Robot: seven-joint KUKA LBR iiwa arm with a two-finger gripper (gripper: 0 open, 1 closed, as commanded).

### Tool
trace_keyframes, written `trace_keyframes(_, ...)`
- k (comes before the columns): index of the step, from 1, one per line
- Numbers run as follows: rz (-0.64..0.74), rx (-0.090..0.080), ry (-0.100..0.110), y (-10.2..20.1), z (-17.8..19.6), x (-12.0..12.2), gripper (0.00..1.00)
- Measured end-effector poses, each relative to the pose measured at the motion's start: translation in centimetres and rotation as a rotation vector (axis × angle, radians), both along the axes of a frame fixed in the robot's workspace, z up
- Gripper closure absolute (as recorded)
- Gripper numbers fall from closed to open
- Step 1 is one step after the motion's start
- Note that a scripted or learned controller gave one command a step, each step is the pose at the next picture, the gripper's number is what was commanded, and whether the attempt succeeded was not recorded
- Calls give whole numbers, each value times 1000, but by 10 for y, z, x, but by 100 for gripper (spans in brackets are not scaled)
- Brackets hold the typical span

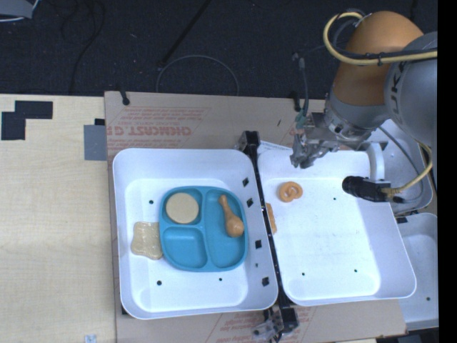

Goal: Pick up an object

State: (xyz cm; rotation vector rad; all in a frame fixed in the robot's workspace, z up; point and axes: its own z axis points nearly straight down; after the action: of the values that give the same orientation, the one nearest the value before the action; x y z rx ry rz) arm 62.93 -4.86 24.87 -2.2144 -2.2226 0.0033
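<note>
A small tan pretzel-shaped piece (290, 191) lies in the right bin (343, 263), near its back left corner. My gripper (303, 157) hangs above the back edge of that bin, a little behind and to the right of the pretzel, with nothing seen between its fingers. In the left bin (136, 263) sits a blue divided tray (187, 252) holding a round tan cookie (181, 207) and a tan drumstick (230, 217). A pale bread slice (146, 240) lies beside the tray's left side.
A thin orange-brown piece (271, 219) rests against the black divider (258, 213) between the bins. Black cable and a black fitting (364, 186) hang over the right bin's back right. Cardboard (186, 120) lies under both bins.
</note>
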Motion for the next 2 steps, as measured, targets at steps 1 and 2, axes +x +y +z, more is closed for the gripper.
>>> trace_keyframes(1,0,0,0,50,2,-13,100)
trace_keyframes(2,0,0,1,99,-12,-9,100)
